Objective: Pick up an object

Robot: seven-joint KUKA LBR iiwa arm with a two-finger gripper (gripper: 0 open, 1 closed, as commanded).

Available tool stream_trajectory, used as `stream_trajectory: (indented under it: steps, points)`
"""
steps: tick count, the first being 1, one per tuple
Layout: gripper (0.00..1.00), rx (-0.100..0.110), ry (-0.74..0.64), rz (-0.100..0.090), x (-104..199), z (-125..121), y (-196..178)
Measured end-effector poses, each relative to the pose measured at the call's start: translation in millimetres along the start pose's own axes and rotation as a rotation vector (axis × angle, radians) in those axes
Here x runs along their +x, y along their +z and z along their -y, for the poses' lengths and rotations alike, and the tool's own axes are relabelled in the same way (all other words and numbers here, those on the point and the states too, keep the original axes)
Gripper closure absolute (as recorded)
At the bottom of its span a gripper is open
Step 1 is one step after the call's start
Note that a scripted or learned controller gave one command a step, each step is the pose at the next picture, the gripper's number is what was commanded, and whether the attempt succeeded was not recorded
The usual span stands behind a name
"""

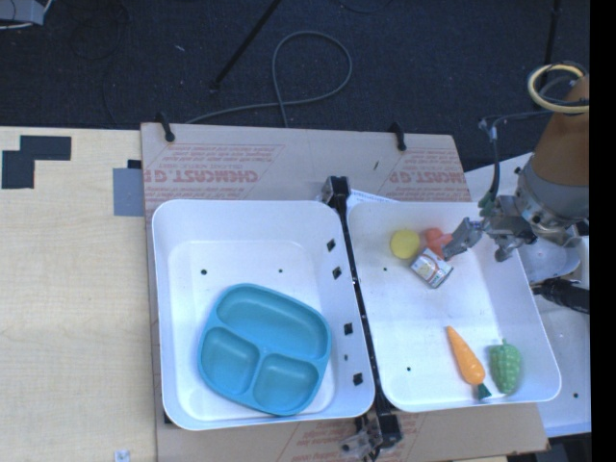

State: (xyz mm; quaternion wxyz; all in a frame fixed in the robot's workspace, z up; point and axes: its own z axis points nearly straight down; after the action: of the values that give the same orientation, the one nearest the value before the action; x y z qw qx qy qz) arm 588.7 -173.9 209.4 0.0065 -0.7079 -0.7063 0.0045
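White plastic, right bin [539, 354]: my candidates lie here, a yellow ball [405, 243], a small tin can [432, 269], something reddish-orange [435, 237] tucked behind them, and nearer the front an orange carrot [466, 354] beside a green bumpy vegetable [505, 366].
My gripper [486, 242]: it hangs above the bin's far right part, just beside the can; one finger points toward the can, the other lies to the right, so I read them as parted with nothing between them, though the slant makes this uncertain.
Nearest target: the can, lying tilted on its side and touching or almost touching the ball.
How I would do it well: centre my jaws across the can's narrow width, come straight down, and avoid nudging the ball, which would roll.
Left bin [164, 258]: a blue divided plate [264, 348].
Writing: red print on the cardboard sheet [289, 166] behind the bins, upside down; it seems to read "CHEMCAST", but I cannot be sure.
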Motion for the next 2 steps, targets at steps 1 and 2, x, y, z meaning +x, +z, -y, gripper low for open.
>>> stream_trajectory:
  steps: [1, 2]
  points:
    - [0.0, -0.015, -0.002, 0.003, 0.0, -2.8, -8.5]
    - [0.0, -0.008, -0.003, 0.001, 6.8, -5.8, 53.9]
